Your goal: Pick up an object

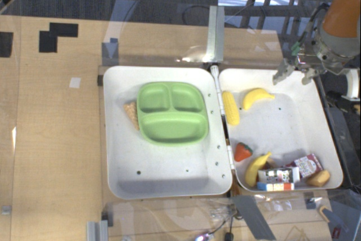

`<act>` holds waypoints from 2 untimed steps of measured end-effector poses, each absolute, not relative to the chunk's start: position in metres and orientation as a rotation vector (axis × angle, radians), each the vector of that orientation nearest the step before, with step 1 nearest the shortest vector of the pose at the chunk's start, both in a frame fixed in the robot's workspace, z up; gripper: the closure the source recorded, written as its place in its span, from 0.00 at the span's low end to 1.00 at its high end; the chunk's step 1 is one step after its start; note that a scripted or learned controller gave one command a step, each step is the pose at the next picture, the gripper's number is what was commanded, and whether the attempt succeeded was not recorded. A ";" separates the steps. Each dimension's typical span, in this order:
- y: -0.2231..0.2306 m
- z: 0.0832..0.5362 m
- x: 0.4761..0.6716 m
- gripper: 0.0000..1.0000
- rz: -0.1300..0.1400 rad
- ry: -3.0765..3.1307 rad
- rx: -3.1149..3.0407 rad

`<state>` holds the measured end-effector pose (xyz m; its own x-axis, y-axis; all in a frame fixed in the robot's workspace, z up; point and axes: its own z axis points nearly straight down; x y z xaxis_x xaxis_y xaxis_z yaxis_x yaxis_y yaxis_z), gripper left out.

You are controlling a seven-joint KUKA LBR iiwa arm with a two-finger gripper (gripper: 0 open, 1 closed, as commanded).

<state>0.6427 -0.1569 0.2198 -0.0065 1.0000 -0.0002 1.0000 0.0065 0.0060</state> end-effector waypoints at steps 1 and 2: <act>-0.142 0.099 0.641 0.00 0.005 2.334 2.097; -0.141 0.112 0.644 1.00 0.013 2.331 2.091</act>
